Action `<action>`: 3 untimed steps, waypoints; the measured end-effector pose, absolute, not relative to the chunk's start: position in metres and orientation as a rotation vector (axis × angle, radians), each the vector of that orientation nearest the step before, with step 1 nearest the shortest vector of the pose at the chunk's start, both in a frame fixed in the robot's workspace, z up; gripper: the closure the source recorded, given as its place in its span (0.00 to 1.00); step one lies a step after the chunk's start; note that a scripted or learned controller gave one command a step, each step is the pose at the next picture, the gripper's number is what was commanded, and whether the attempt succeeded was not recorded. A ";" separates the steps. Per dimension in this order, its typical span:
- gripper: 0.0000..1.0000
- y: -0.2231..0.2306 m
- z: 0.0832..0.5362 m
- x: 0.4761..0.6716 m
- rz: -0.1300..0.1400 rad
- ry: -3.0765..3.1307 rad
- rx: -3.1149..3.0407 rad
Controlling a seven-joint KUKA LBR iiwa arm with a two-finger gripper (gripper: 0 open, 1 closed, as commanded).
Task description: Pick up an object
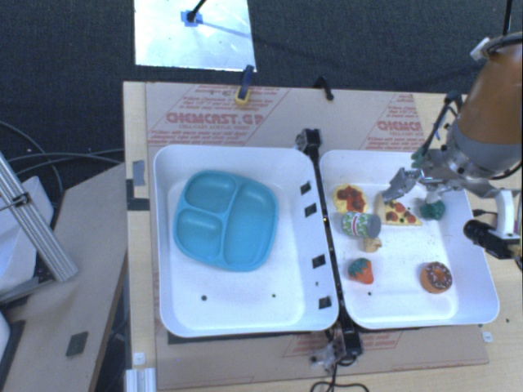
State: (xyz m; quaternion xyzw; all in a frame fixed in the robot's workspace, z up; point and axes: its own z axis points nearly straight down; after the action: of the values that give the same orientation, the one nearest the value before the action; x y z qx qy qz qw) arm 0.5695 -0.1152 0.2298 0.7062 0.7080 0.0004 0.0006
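Nearest the viewer, along the front of the right bin (470,305), lie a chocolate-topped doughnut (436,277) and, to its left, a small red-and-green strawberry (360,270). Behind these stand a green-labelled can (357,224), tipped on its side with a grey end facing right, and a round red-and-yellow pizza piece (350,196) near the bin's back left. A triangular pizza slice (400,213) lies mid-bin (red toppings on a pale crust), with a small dark-green object (433,210) just beside it to the right. Above this pair hangs the gripper (413,188), its grey fingers spread apart and pointing down-left, one over the slice and one nearer the green object; nothing sits between them. The arm rises to the upper right, its orange band (495,88) above the grey wrist. The left bin (176,300) bears a blue divided plate (225,220) toward its centre. Farther back, a cardboard sheet (212,119) lies under both bins, and beyond it a shiny square panel (193,21) rests on dark carpet.
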 end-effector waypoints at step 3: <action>0.00 -0.112 0.084 0.484 -0.003 2.219 2.226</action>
State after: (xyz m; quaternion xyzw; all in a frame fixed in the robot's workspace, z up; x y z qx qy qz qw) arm 0.4841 -0.1118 0.0839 0.7083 0.7060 -0.0010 -0.0008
